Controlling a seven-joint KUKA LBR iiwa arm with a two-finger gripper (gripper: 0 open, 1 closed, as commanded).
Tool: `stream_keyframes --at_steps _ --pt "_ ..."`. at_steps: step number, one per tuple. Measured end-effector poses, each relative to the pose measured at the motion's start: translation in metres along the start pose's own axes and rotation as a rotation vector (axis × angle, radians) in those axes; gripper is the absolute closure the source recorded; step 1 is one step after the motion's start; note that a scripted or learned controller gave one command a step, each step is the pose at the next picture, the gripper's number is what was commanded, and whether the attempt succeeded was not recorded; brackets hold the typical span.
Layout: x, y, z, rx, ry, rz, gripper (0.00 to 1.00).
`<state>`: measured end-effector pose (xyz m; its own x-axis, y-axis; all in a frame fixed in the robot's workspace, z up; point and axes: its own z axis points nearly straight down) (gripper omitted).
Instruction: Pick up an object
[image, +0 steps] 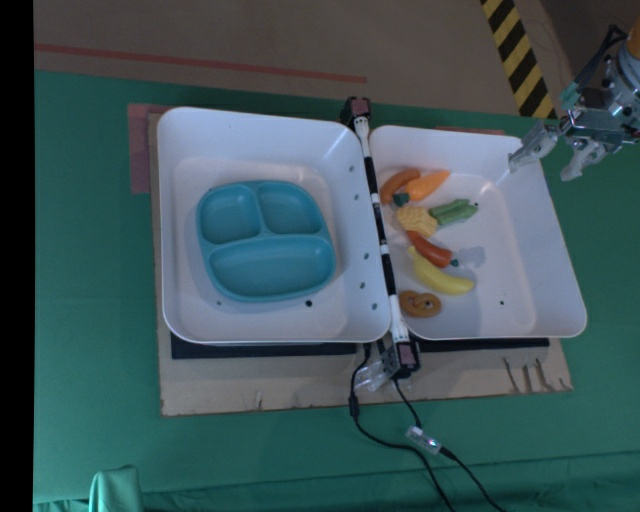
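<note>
hand (553, 160) hung spread, empty, over right bin's (560, 300) far edge | toys (430, 245) sat crammed together by the divider | risk: fingers probably nudge neighbours and slip off tbh

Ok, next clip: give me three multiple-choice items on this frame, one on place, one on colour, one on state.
1. Where does the divided plate lie?
A. In the left bin
B. In the right bin
C. On the green cloth

2. What colour is that plate?
A. Red
B. Teal
C. Yellow

3. How does the gripper stand?
A. Clamped on the banana
B. Carrying the plate
C. Bare, at the right bin's far right corner

Key: 1 A, the plate sits within the left bin's walls. 2 B, it reads blue-green. 3 C, nothing sits between the jaws, and the toy food lies apart.
</note>
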<state>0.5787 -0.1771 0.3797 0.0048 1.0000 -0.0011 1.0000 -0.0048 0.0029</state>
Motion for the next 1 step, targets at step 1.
stream_keyframes --at_steps 1 --pt "0.0285 0.031 0.076 -0.001 -0.001 -0.002 0.0"
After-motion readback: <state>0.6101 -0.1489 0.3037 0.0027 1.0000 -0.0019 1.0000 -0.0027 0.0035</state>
